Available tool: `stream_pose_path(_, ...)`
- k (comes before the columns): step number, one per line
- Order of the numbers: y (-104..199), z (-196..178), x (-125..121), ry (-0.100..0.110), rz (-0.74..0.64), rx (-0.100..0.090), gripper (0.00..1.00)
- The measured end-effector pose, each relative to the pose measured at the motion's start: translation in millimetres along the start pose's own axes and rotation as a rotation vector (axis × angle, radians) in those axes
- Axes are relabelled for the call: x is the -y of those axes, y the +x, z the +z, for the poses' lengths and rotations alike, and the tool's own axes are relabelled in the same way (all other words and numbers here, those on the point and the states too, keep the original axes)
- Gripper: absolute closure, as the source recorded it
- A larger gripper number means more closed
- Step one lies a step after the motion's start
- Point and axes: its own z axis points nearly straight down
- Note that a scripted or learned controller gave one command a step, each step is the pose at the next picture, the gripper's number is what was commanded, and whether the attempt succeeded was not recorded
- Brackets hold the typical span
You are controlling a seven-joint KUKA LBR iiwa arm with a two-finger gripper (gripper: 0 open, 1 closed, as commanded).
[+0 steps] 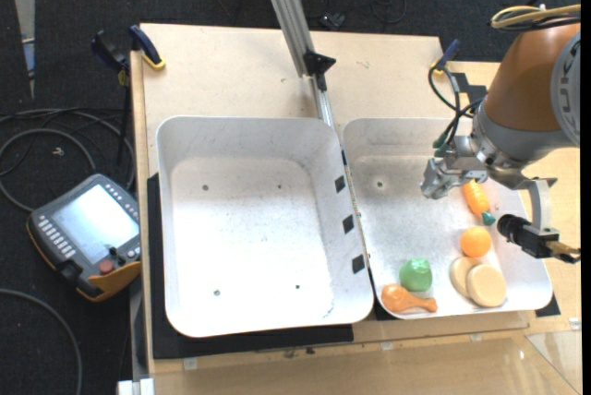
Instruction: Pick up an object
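The right bin (388, 153) holds several toy foods along its near and right side. A small orange carrot-like piece (476, 197) lies by the right wall, and an orange ball (476, 242) sits below it. At the front are a green ball (416, 274), an orange pear-shaped piece (406, 298) and two beige rounds (480, 282). My gripper (440, 181) hangs low over the bin's middle right, just left of the carrot-like piece. Nothing shows beneath it but the bin floor.
The left bin (185, 227) lies beside the right one, sharing a raised middle wall (349, 209). A slanted metal pole (288, 5) rises from the bench behind the bins. A black camera-like part (522, 234) sticks out from the arm over the right bin's edge.
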Motion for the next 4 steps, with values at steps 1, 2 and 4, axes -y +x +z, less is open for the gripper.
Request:
stream_pose_path(1, 0.0, 3.1, -0.5, 0.004, 0.002, 0.0, 1.0)
stream_pose_path(2, 53.2, 9.1, -9.3, 0.006, -0.003, -0.002, 1.0)
stream_pose_path(4, 152.1, 8.4, -40.0, 0.005, -0.004, -0.003, 1.0)
